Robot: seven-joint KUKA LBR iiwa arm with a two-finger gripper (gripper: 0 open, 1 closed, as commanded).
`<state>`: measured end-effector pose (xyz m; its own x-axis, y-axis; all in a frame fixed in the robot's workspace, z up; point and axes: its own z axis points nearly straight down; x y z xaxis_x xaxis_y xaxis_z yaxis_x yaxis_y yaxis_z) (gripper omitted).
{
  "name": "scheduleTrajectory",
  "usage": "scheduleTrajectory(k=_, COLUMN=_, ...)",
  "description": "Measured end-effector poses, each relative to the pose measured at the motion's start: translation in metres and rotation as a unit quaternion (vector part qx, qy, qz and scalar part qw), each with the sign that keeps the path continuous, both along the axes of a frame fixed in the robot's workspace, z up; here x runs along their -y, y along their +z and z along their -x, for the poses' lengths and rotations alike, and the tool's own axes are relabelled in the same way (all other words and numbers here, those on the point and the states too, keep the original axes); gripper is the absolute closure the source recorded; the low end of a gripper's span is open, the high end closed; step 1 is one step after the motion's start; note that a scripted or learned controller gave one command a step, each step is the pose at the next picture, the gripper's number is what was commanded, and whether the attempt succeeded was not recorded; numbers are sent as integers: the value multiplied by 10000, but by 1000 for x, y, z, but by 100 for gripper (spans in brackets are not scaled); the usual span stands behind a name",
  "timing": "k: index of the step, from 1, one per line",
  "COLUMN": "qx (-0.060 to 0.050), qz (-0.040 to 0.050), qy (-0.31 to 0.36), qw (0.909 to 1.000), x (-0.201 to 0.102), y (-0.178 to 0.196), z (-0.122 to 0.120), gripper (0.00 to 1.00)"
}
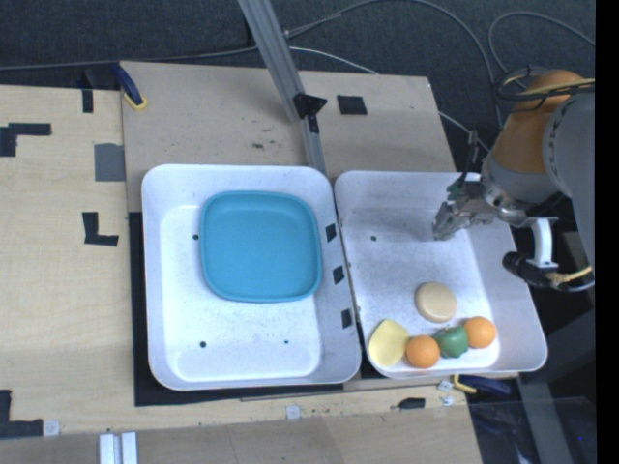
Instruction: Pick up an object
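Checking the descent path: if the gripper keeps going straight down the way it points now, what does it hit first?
Most likely bare floor of the right bin. The gripper points down over its upper part; the beige round piece lies nearer the camera, off that line. Depth is uncertain.

Two white bins sit on the desk. One blue plate lies in the left bin. The right bin holds five small things: two orange balls, one green piece, one yellow piece, one cream round piece.

Even, moderately bright overhead light, soft image.
White bins glare slightly; shadows stay faint; fine detail blurs, perhaps from low resolution.
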<state>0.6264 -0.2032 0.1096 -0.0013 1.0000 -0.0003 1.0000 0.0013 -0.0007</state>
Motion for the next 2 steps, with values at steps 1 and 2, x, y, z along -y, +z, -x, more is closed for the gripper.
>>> scheduleTrajectory(k=1, qx=27, qz=4, qy=-1, qw=10000, x=-8, y=59, z=1, gripper=100)
scheduleTrajectory(k=2, qx=24, qz=4, qy=-4, qw=10000, x=-8, y=112, z=1, gripper=100)
